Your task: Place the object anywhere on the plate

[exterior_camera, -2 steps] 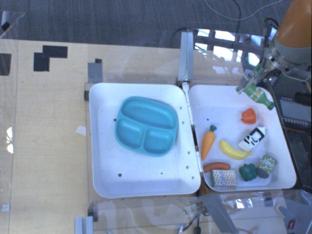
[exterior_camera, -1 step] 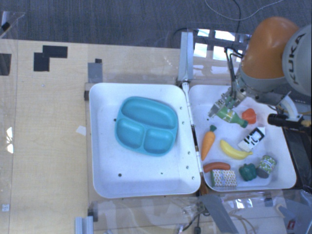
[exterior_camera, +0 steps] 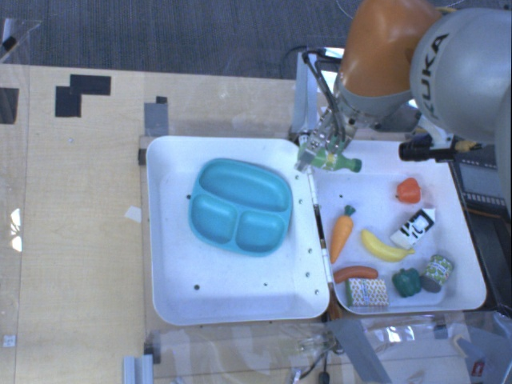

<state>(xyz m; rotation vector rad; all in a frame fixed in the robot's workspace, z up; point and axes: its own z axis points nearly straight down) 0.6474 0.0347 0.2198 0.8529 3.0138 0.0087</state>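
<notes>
Camera view: the end effector [exterior_camera: 318, 152] hangs over the far end of the wall between the two bins, its fingers closed around a small green bottle [exterior_camera: 340, 163] lifted off the right bin [exterior_camera: 472, 290]. The blue divided plate [exterior_camera: 240, 206] lies in the left bin [exterior_camera: 172, 294], well left of the bottle.

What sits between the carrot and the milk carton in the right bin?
In the camera view, a banana lies between the carrot and the milk carton.
</notes>
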